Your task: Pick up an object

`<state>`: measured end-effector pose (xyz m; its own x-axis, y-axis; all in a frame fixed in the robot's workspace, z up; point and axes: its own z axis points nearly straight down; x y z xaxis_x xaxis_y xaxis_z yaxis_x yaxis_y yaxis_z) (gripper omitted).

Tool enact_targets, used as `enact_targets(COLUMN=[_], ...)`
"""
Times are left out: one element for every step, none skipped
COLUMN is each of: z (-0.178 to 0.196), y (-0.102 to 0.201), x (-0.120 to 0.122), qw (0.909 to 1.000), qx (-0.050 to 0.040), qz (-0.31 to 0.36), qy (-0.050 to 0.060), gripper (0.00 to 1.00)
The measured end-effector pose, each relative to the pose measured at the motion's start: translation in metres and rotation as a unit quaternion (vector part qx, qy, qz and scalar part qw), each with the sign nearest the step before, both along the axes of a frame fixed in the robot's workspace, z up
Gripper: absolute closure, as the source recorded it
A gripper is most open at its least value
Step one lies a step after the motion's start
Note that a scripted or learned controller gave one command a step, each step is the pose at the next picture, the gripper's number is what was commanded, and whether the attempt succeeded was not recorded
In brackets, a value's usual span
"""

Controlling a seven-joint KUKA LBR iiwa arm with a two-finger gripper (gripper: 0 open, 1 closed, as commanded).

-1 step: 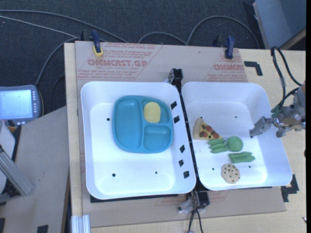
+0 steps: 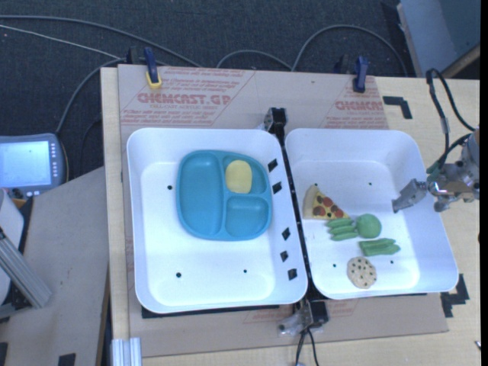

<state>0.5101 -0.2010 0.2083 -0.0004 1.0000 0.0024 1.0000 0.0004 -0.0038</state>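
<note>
While the arm reaches in from three o'clock, its hand [image 2: 415,194] hangs low over the right bin [image 2: 427,277] near that bin's three o'clock wall; whether it is open or closed cannot be told. Nothing sits in its grip. At the bin's six o'clock lie a pizza slice [image 2: 322,203], green vegetables [image 2: 358,229] and a cookie [image 2: 361,272].
</note>
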Motion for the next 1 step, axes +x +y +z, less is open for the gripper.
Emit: enact_targets(z=[-0.0531], y=[-0.0075], x=[0.0065], qw=[1.0000], qx=[0.0008], qz=[0.000], qy=[0.002], gripper=[0.00])
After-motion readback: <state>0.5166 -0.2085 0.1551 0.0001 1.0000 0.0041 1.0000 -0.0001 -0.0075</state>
